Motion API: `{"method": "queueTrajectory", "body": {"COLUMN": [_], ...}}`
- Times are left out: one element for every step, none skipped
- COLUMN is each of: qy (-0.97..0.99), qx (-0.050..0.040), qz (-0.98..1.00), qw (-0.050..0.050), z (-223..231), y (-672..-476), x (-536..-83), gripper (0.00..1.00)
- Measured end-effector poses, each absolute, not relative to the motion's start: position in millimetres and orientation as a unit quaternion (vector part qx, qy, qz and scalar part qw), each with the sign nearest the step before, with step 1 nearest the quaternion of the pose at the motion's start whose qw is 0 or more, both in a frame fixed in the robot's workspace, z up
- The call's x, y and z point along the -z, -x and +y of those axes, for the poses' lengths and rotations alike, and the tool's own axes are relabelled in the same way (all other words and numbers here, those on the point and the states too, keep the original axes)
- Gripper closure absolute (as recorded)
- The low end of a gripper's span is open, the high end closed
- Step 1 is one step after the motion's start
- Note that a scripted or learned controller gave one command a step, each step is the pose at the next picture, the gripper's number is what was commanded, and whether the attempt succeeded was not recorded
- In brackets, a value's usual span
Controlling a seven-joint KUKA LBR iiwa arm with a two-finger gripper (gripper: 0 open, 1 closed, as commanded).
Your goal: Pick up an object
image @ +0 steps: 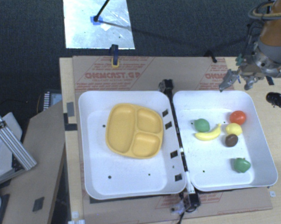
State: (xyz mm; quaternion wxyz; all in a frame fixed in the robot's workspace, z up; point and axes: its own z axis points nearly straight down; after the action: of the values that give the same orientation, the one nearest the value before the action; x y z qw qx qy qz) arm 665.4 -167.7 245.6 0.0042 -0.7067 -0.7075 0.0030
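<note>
The right bin [259,169] holds a green ball [202,125], a yellow banana [208,134], a red tomato [238,117], a yellow lemon [233,129], a small brown fruit [231,140] and a green pepper [242,164]. My gripper [237,80] hangs above the bin's far right corner, high over the fruit and apart from all of it. Its fingers [227,80] are spread open with nothing between them.
The left bin [94,181] holds a yellow divided plate [133,130]. A black clip strip [175,131] runs between the two bins. Brown cardboard [129,72] lies under both bins, and a shiny sheet [98,23] lies on the floor behind.
</note>
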Motion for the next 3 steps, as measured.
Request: {"method": "queueTrajectory", "body": {"qy": [0.706, 0.705, 0.706], "qx": [0.0004, -0.0004, -0.0002], "qz": [-0.708, -0.709, -0.708], "qw": [-0.001, 0.000, 0.000], "z": [-167.1, -160.4, -161.7], "y": [-667.5, -666.1, -661.4], "x": [-253.8, -194.2, -151.8], "gripper": [0.00, 0.00, 0.00]}}
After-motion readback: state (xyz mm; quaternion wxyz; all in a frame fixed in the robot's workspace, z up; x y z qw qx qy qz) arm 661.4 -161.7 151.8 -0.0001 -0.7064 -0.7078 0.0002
